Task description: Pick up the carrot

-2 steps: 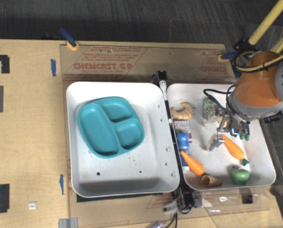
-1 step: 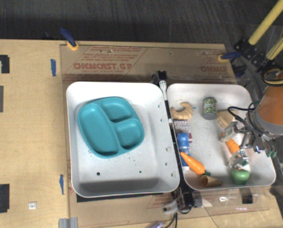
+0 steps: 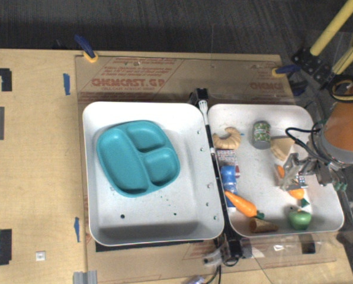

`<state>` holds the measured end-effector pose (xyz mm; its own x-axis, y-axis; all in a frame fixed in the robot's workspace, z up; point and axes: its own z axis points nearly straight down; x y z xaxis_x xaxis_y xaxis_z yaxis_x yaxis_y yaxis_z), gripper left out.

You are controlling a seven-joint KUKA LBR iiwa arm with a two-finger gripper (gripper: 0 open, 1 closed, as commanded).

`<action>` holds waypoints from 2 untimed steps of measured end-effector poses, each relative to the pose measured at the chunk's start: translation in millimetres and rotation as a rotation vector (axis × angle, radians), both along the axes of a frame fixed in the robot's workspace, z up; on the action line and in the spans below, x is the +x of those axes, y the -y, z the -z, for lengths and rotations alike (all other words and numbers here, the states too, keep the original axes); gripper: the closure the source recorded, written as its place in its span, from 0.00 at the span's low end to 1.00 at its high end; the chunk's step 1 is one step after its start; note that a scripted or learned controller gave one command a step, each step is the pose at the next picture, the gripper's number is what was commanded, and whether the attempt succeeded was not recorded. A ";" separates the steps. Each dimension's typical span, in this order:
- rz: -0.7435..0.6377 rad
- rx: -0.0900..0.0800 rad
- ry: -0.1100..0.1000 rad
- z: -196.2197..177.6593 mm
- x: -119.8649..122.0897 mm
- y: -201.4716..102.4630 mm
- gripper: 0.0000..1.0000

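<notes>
The table (image 3: 34, 176) is tan, with black tape marks at its left edge and a sheet of cardboard (image 3: 176, 76) under two shallow white bins. The left bin (image 3: 105, 218) holds a teal divided plate (image 3: 138, 157), its three compartments facing up, lying toward the bin's left and rear.

Across the central divider, the right bin (image 3: 330, 215) carries a scatter of small things. Near its rear left sits a croissant (image 3: 227, 138), with a small green-labelled can (image 3: 261, 132) just to its right. Below the croissant a blue and white bottle (image 3: 228, 175) lies along the divider. The carrot (image 3: 240, 203) lies at the bottle's lower end, touching or nearly touching it (the contact is hard to judge), its orange body slanting down to the right, with green leaves at the lower right end. A brown cone-shaped piece (image 3: 263, 225) rests just past that leafy end, near the bin's front wall.

Further right, the end effector (image 3: 295, 173) hangs over the right half of the bin, with small orange pieces (image 3: 296, 193) close by it. How far its fingers are parted cannot be told, and nothing is visibly held between them. The carrot lies well to its left and somewhat nearer the front, apart from it. A green apple (image 3: 299, 219) sits in front of the end effector, toward the front right corner. The grey arm with its orange band (image 3: 342, 129) enters from the right.
</notes>
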<state>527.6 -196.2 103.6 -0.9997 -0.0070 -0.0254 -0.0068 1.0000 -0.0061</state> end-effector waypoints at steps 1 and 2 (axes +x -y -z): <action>-0.296 -0.003 -0.006 12.4 -19.4 -3.6 1.00; -0.585 -0.005 -0.017 13.0 -4.4 -4.6 1.00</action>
